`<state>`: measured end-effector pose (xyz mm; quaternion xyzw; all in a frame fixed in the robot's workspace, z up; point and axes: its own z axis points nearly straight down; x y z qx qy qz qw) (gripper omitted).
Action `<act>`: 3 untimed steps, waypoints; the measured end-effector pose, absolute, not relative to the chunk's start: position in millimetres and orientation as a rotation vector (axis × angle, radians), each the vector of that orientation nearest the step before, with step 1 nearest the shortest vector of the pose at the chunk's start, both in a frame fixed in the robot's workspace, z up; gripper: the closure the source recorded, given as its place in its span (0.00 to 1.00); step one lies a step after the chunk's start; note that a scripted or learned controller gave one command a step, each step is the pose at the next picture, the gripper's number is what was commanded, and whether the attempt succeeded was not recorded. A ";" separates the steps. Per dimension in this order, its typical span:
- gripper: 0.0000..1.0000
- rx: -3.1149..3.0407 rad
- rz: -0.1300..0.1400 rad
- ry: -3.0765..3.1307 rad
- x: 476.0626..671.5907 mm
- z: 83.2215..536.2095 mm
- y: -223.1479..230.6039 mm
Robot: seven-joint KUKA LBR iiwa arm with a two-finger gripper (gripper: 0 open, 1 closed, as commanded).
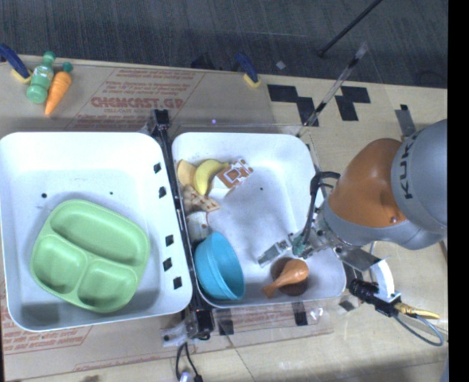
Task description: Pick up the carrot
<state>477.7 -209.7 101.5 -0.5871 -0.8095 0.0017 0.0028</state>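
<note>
Looking down on the bench, I see the carrot [58, 91] lying outside the bins, on the cardboard at the upper left of the frame, beside a green bottle [40, 80]. My gripper [283, 248] sits low in the right bin [298, 153], fingers spread open with nothing between them, just above an orange-brown drumstick-shaped toy [288, 274]. A blue bowl [218, 267] rests tilted nearby; the left bin [27, 153] carries a green divided plate [90, 254].

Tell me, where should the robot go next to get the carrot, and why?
Probably lift up and travel toward the far left corner: the gripper sits low in the right bin near the brown toy, while the carrot lies outside both bins, on the cardboard behind the left bin.
</note>
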 end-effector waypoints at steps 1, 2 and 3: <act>0.00 -1.481 0.002 -2.761 476.8 92.2 -203.3; 1.00 -1.468 0.002 -2.766 477.7 102.2 -203.2; 0.00 -1.468 0.003 -2.766 477.6 102.1 -203.2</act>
